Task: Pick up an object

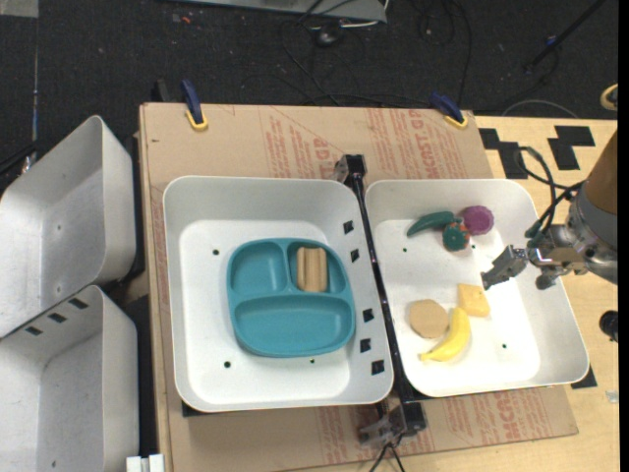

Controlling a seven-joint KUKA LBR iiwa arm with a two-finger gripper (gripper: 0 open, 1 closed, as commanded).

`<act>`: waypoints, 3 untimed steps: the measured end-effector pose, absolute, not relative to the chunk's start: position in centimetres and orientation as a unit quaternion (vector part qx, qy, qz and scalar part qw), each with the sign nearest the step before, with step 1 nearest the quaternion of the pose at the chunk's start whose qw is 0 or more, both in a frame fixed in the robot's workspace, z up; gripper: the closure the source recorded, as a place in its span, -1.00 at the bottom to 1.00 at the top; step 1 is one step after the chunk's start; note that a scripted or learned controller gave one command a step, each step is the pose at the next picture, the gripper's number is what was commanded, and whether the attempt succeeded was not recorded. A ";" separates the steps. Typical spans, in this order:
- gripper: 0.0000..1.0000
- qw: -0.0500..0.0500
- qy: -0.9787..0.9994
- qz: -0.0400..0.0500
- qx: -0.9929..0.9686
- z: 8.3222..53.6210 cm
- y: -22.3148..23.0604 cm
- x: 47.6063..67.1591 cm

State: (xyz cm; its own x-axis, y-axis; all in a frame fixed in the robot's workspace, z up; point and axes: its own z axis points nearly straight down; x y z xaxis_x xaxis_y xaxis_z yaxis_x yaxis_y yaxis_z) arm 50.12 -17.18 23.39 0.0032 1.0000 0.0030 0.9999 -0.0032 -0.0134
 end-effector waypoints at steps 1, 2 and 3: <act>-1.00 0.000 -0.707 0.000 -0.707 24.0 -17.1 50.4; -1.00 0.001 -0.707 0.001 -0.708 19.8 -17.0 50.1; -1.00 0.002 -0.706 0.001 -0.708 13.5 -16.7 49.8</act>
